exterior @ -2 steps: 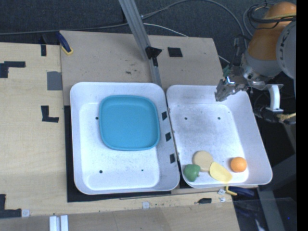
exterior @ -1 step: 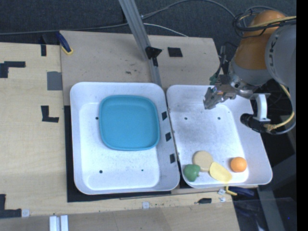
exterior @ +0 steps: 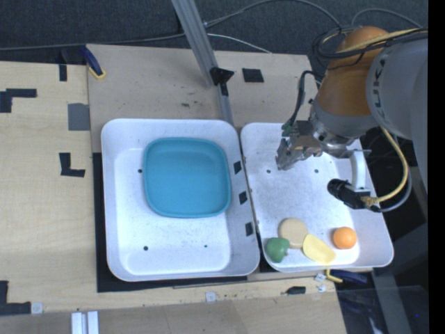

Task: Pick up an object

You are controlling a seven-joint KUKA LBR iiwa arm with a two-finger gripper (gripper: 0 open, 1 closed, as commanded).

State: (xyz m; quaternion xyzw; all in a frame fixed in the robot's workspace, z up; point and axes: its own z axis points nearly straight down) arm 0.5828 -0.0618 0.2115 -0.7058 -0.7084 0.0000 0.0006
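My gripper (exterior: 286, 160) hangs over the upper left part of the right bin (exterior: 274, 193), fingers pointing down toward bare bin floor. Nothing shows between the fingers. Along that bin's front edge lie a green piece (exterior: 277, 248), a beige round piece (exterior: 293, 229), a yellow piece (exterior: 318, 248) and an orange ball (exterior: 343, 238). These sit well below and to the right of the gripper.
The left bin (exterior: 125, 256) holds a blue square plate (exterior: 186, 177). A metal pole (exterior: 201, 44) slants down to the gap between the bins. A black fitting with a yellow cable (exterior: 351, 193) hangs off the arm over the right bin.
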